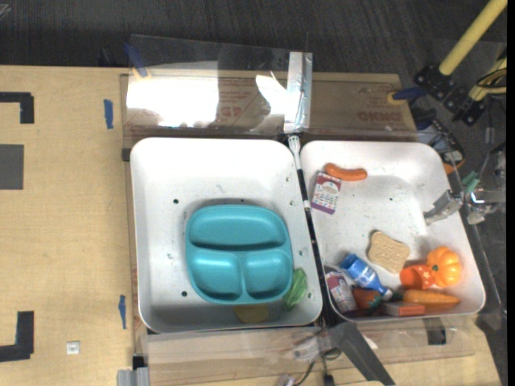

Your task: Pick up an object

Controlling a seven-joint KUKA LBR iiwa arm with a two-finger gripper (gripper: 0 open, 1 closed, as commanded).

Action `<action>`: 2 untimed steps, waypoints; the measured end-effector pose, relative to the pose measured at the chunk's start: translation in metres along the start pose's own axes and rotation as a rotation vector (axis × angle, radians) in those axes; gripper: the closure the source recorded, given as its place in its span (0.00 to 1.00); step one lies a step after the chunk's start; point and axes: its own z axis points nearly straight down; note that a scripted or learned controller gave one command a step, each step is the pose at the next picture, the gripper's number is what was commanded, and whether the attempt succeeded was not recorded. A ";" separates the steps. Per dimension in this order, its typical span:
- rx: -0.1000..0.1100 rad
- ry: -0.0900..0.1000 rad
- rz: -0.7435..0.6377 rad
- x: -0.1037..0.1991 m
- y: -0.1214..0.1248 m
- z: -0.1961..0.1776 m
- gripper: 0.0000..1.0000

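The two bins [153, 163] are showing plain white, the right one speckled with small dark flecks. A teal divided plate [238, 252] is lying in the left bin, with a green leafy piece [297, 286] at its corner. In the right bin, a hot dog [345, 172] is showing orange-red, a small carton [326, 193] purple and white, a cracker [389, 251] tan, a pumpkin [443, 265] orange, a carrot [430, 297] orange and a packet [361, 273] blue. The counter [64, 215] is looking pale brown with black marks and blue tape.

tray [238, 252] in left bin [153, 175], toys in right bin [402, 163]
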 end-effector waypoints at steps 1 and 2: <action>-0.001 -0.001 -0.018 -0.004 0.079 0.006 0.00; 0.000 0.000 -0.155 0.040 0.122 0.067 0.00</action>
